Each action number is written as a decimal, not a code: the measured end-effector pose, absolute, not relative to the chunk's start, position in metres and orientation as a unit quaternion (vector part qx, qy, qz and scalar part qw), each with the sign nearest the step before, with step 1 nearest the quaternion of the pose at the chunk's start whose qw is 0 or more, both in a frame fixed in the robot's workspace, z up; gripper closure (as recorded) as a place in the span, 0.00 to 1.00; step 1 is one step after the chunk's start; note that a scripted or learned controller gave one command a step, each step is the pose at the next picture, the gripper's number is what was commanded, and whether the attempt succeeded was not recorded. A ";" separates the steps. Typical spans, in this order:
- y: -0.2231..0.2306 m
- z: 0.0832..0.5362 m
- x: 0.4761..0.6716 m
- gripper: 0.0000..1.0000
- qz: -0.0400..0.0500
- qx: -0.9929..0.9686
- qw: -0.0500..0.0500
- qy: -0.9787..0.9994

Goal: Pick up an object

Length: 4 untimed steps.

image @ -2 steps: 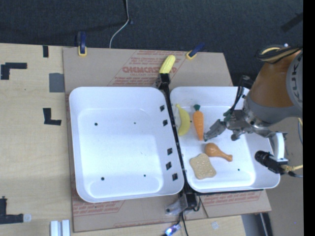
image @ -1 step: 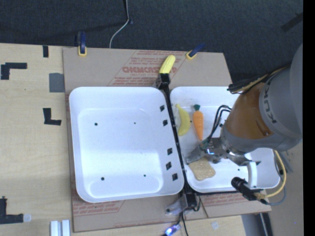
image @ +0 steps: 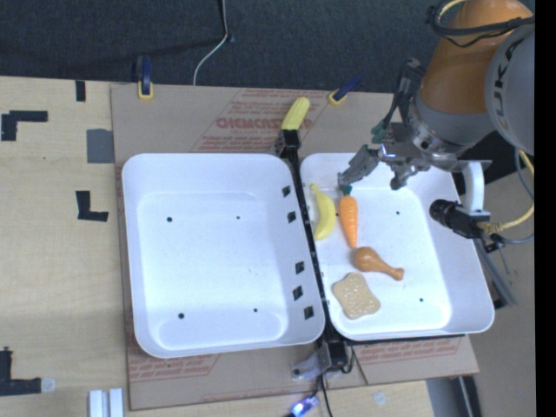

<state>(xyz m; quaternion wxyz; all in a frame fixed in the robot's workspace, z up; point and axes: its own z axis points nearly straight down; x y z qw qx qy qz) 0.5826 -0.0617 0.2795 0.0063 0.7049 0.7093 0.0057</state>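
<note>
The right bin (image: 452,294) holds a yellow banana (image: 324,214) along its left wall. An orange carrot (image: 348,221) lies just right of the banana. Below them are a brown chicken drumstick (image: 375,261) and a tan slice of bread (image: 355,295). My gripper (image: 372,181) hangs over the bin's far part, just above and right of the carrot's top. Its fingers are spread open with nothing between them. The left fingertip (image: 346,185) is close to the tops of the banana and carrot.
The left bin (image: 156,259) is plain white inside. A black clipped divider (image: 300,233) runs between the two bins. A yellow-handled clamp (image: 294,118) sits at the far edge between them. The arm's orange band (image: 473,42) looms at upper right.
</note>
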 end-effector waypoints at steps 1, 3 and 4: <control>-0.059 0.178 0.567 0.00 -0.004 0.707 -0.004 0.707; 0.039 0.183 0.568 1.00 0.000 0.703 -0.002 0.711; 0.043 0.330 0.534 1.00 0.005 0.705 0.003 0.709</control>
